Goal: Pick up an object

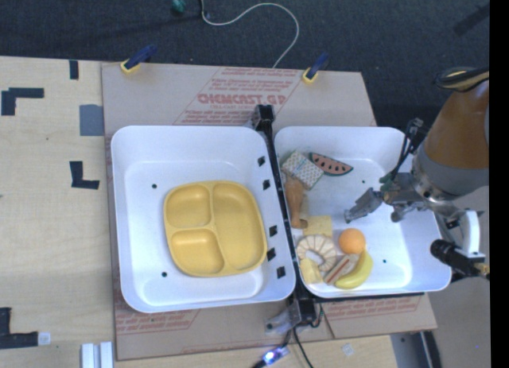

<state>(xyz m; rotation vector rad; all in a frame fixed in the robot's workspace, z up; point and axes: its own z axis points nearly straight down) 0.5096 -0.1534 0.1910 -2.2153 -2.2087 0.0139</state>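
Above the right bin (398, 145), the claw (362, 207) hangs over bare floor, just beside the orange (352, 241); whether its fingers are parted I cannot tell, and nothing shows held in them. Pickable things crowd the bin's left and front: the orange touches a banana (358, 273), with a watermelon slice (331, 164) farther back. Risk, I judge: a descent here closes on nothing, or nudges the round orange so it rolls aside.

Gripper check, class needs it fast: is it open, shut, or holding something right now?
Gripper: cannot be told from the camera view. It hangs over the right bin, above the orange, with nothing seen in its grasp.
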